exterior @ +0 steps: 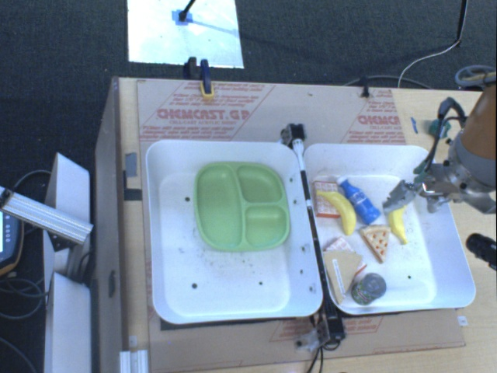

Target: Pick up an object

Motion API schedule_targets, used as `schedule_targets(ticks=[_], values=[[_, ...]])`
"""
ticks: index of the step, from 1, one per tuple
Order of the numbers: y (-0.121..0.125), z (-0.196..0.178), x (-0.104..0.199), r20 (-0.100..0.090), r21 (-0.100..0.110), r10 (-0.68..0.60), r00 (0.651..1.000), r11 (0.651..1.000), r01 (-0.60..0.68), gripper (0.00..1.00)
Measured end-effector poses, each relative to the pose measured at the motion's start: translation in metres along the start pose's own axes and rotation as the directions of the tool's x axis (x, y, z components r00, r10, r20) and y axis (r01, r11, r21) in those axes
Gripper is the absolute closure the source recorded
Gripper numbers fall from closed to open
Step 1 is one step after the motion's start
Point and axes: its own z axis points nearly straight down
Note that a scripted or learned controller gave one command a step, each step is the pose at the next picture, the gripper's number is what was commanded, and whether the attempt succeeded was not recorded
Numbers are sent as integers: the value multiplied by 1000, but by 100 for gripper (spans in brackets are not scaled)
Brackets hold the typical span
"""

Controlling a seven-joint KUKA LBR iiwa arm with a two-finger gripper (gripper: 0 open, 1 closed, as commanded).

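Round tin [368, 287] sits nearest me; gripper [394, 198] over the small banana [398, 224], can't tell its state. Banana's prob. light, slick plastic; I'd grab mid-body.

A green divided tray [239, 207] sits in the left bin [175, 286]; the pincer [401, 195] hovers above the right bin's [446, 274] small banana [397, 225].

Your one arm [475, 150]: grey, orange band above the wrist, entering from the view's right and angled down and leftward. Your tool [397, 196]: low, dark fingers pointing left; their spread is too blurred to judge.
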Motion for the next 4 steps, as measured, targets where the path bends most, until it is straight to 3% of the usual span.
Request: schedule_targets(ticks=[1, 2, 3, 4], values=[[32, 103, -43, 0, 3, 3, 1000, 1000, -3, 0], [30, 162, 1, 0, 0, 0, 1000, 1000, 0, 0], [-2, 162, -2, 0, 1, 3, 1000, 1000, -3, 0], [-1, 152, -2, 0, -2, 1, 1000, 1000, -1, 100]])
